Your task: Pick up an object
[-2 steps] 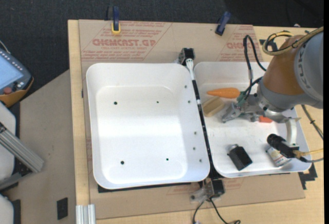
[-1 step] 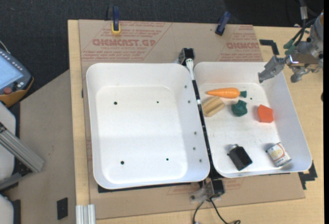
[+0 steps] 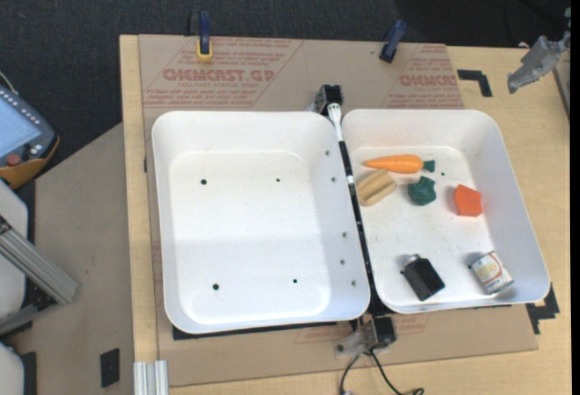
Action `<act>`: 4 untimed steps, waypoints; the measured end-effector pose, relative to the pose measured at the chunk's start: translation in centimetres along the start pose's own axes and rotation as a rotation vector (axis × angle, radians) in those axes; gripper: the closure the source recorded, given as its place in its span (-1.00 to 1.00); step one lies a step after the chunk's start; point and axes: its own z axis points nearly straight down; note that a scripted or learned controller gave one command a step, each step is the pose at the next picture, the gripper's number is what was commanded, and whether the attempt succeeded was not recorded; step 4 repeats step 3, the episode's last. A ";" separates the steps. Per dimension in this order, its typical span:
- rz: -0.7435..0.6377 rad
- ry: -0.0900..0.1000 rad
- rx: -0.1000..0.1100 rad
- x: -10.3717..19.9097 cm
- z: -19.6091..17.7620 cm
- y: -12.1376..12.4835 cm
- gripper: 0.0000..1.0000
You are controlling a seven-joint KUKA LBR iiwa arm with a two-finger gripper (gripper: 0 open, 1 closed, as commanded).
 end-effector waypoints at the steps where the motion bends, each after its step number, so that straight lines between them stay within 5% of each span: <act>1: 0.007 -0.001 0.001 -5.9 -11.5 -6.7 -1.00; 2: -0.001 0.001 0.008 -5.5 -11.8 -6.3 1.00; 3: -0.004 0.014 0.030 -0.8 2.8 -6.4 1.00; 4: -0.004 0.014 0.030 -0.8 2.8 -6.4 1.00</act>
